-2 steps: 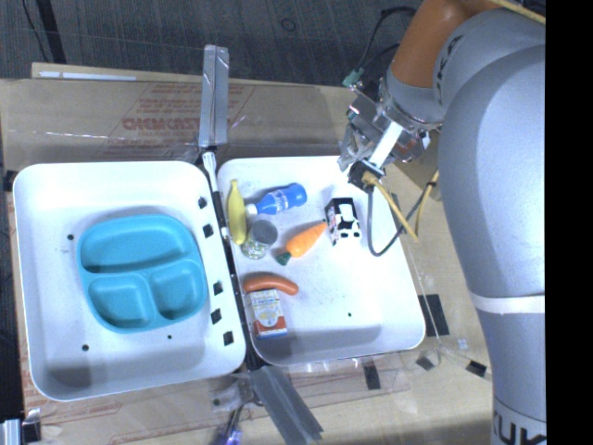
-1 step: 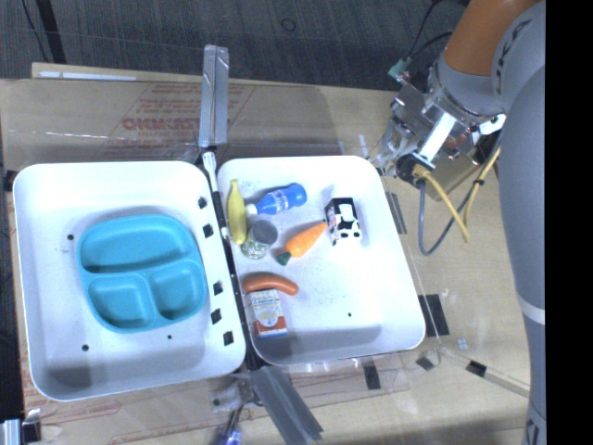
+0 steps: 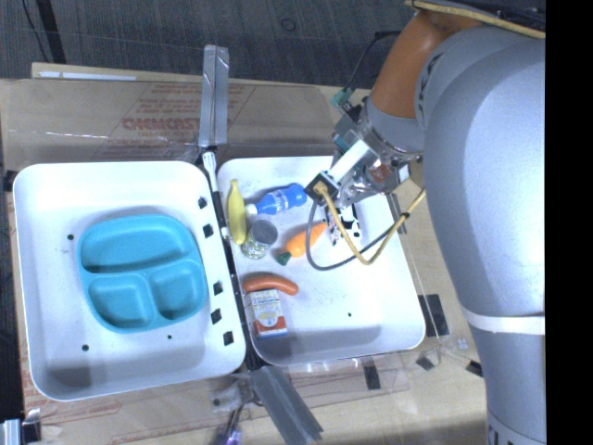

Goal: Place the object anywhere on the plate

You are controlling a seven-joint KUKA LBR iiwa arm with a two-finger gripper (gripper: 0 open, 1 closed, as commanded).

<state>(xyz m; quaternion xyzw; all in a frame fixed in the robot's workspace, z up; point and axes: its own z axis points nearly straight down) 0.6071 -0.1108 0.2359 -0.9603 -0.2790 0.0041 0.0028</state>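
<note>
The gripper hangs over the right bin beside the toy carrot; its grip state I cannot tell; the carrot looks light, stiff, slippery plastic; grasp mid-body, then the blue plate.

The claw hangs over the right bin near a carrot; blue plate sits left.

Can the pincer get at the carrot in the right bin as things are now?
Probably yes. The pincer hangs just above the carrot, which lies open from above in the right bin. The blue bottle and a looping cable lie close by and could crowd it.
</note>
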